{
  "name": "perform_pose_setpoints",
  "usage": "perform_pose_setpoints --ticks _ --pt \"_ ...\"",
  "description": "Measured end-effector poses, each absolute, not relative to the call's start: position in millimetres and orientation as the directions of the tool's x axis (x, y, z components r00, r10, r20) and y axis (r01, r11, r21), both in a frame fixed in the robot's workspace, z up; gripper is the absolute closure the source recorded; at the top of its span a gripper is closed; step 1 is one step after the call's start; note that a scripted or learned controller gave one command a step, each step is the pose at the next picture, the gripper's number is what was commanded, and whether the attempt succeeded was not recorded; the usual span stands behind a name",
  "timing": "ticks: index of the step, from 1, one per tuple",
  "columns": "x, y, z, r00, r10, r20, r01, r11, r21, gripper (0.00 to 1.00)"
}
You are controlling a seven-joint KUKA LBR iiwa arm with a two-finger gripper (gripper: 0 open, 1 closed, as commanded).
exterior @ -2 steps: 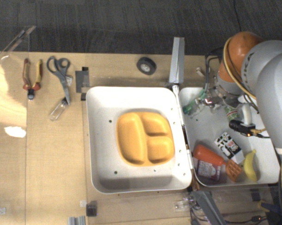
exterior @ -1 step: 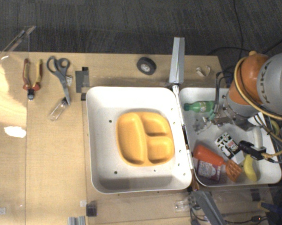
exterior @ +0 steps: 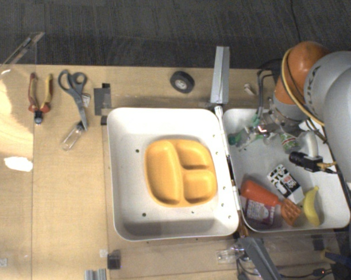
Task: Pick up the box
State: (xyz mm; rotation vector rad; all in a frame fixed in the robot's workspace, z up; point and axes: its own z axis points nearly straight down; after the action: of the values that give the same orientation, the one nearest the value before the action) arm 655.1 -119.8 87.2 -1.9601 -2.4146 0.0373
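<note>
Lying in the right bin, the black-and-white box bears unreadable print; claw state unclear.

A yellow 3-compartment tray lies in the middle of the left white bin. In the right white bin, a banana rests near the front right corner, with an orange-red bottle-like item to its left. On the worktop, scissors and red-handled pliers lie left of the bins, and a black tape roll sits behind them.
</note>
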Motion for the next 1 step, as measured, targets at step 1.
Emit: perform_pose_setpoints --ticks 1 --pt "572.6 -151.5 89.1 -0.256 0.967 -0.007 0.967 0.256 0.011 0.0"
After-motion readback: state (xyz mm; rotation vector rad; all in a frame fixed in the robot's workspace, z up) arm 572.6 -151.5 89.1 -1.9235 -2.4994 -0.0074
